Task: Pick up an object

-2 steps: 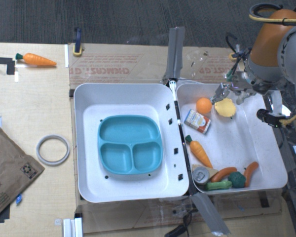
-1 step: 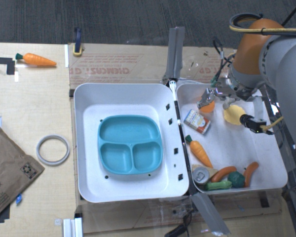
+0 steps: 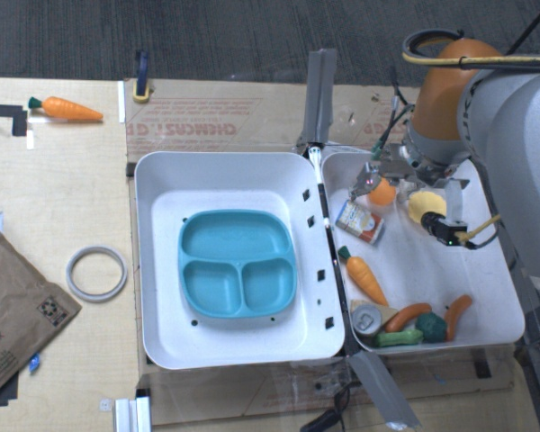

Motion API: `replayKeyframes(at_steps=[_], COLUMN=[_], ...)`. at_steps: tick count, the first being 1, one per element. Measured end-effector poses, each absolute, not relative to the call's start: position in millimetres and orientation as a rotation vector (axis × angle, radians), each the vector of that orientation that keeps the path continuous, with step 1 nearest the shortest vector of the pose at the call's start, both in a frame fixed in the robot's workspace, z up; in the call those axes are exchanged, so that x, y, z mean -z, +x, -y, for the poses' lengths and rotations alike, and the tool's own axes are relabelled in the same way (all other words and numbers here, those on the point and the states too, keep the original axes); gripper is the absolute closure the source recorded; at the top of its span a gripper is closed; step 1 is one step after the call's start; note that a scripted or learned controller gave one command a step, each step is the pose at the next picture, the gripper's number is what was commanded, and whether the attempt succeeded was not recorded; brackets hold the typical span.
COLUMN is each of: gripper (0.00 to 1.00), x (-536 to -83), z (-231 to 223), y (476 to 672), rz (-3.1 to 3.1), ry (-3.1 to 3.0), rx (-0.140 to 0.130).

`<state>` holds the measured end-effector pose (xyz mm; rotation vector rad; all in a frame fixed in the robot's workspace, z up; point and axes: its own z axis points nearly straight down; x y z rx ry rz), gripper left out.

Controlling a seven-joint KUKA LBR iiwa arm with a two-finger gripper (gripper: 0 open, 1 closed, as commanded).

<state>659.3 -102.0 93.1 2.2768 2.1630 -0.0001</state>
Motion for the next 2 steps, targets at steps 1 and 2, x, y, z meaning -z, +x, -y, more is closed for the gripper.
replayKeyframes(at_steps=[1, 2], gripper=[1.0, 1.0], x=[-103, -205], z=[103, 73], y=[659.6, 659.1], rz=[-2.163, -2.225], ry=[2.275, 2.216], rx=[0.0, 0.001])
